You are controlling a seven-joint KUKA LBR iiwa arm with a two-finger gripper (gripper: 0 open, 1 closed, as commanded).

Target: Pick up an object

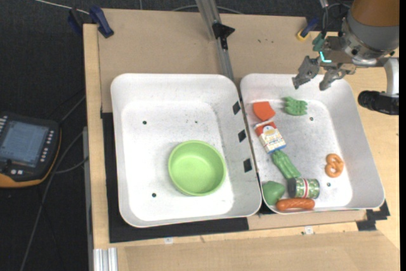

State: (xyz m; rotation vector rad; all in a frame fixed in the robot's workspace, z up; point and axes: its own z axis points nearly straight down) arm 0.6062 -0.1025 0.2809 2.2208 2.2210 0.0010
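My gripper (317, 78) hangs over the back edge of the right bin (355, 136), fingers spread open with nothing between them. Just below it, inside the bin, lies a small green leafy toy (295, 106). Left of that sits an orange-red block (264, 110), then a small white carton (271, 136) with a red top. Farther forward are a green cucumber-like piece (287, 165), a green lump (273, 191), a small can (304, 187), a red sausage (295, 204) and a pretzel (333, 165) near the right wall.
The left bin (133, 105) holds a lime green bowl (196, 167). A slanted metal rail (206, 3) runs down to the gap between the bins. Blue clamps (101, 21) grip the bench's back edge. A handheld pendant (25, 149) lies at the far left.
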